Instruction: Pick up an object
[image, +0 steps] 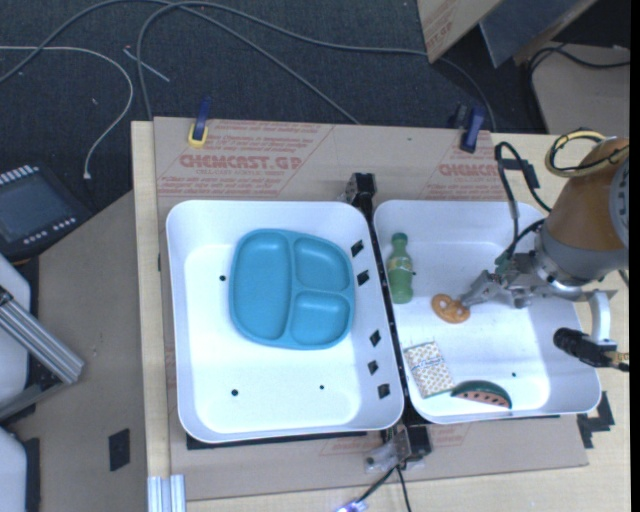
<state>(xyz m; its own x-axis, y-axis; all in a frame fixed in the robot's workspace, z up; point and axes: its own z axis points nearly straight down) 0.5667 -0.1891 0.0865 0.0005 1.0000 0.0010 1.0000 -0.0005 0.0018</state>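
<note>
Lying just left of the tool (478, 292), a pretzel (450, 308).

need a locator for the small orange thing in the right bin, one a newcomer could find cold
Start at the right bin. Near its middle, just off the gripper, lies the pretzel-shaped orange piece. It lies right of the green bottle and above the checkered packet; it is the sole orange, looped item.

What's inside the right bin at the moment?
The right bin holds a green bottle by its left wall, an orange pretzel mid-bin, a checkered packet and a watermelon slice near the front. The gripper sits beside the pretzel; whatever lies beneath the arm is hidden.
</note>
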